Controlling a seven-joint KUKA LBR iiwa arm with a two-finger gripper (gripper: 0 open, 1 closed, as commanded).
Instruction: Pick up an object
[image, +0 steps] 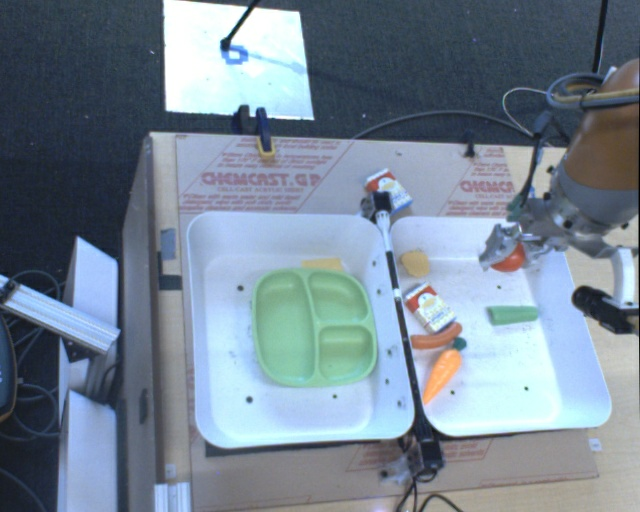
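My gripper (508, 252) hangs over the back of the right bin (560, 400), shut on a small red round object (510, 260) that shows between its silver fingers (494, 247). Loose in that bin lie a yellow round piece (415, 263), a red-and-white carton (430, 307), a red sausage (436, 339), an orange carrot (443, 370) and a green block (513, 314). The green block lies just in front of the gripper.
The left bin (225, 300) holds a green divided plate (315, 328) with a yellow flat piece (322, 264) behind it. A second small carton (388, 190) stands at the back end of the divider between the bins. Cables run behind the right bin.
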